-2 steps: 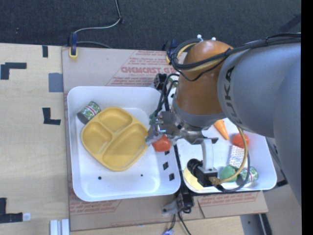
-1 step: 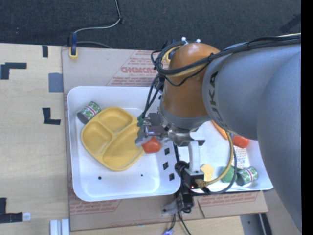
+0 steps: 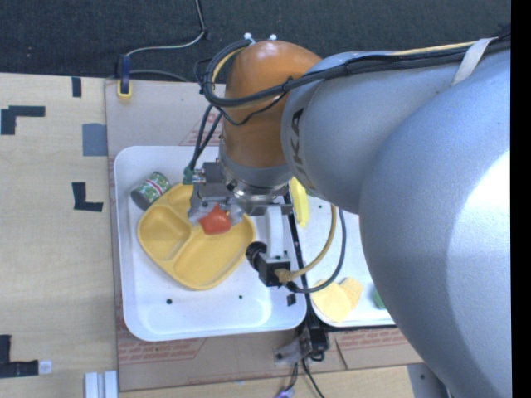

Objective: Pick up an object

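Your arm (image 3: 398,164) covers most of the right bin (image 3: 365,326), so you see just a strip of its near-left corner. The pale yellow object (image 3: 338,298) there is partly under the arm, and its shape is unclear. A green sliver (image 3: 377,298) beside it is too cut off to name. The hand (image 3: 217,214) sits low over the yellow divided tray (image 3: 192,243); its fingers are too small and cluttered to tell open from closed, or whether they touch the red object (image 3: 217,220). The yellow piece (image 3: 299,204) behind the wrist is half hidden. The green can's (image 3: 150,188) label is unreadable.
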`<state>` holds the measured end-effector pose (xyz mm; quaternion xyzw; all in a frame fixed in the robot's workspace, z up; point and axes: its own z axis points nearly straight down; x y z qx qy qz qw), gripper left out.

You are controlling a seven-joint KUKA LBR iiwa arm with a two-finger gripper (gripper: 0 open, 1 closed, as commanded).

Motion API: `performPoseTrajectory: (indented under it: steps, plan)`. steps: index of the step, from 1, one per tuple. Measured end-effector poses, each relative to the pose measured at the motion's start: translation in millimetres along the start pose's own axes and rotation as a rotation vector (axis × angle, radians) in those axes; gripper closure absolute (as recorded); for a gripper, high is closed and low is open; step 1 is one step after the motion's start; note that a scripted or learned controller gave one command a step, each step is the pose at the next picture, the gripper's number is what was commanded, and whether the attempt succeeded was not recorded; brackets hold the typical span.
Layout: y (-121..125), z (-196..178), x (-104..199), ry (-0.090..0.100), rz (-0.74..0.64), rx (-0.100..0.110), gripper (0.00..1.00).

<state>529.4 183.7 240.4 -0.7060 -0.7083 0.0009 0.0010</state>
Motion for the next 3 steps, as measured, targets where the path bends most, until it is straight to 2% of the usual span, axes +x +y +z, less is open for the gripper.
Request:
performPoseTrajectory:
  steps: [1,2,3]
  plan:
    - [-23,-40,-44,-0.001,0.003,-0.002,1.00]
    - [-46,6,-115,-0.001,0.003,0.000,1.00]
    - [36,57,-96,-0.001,0.002,0.000,1.00]
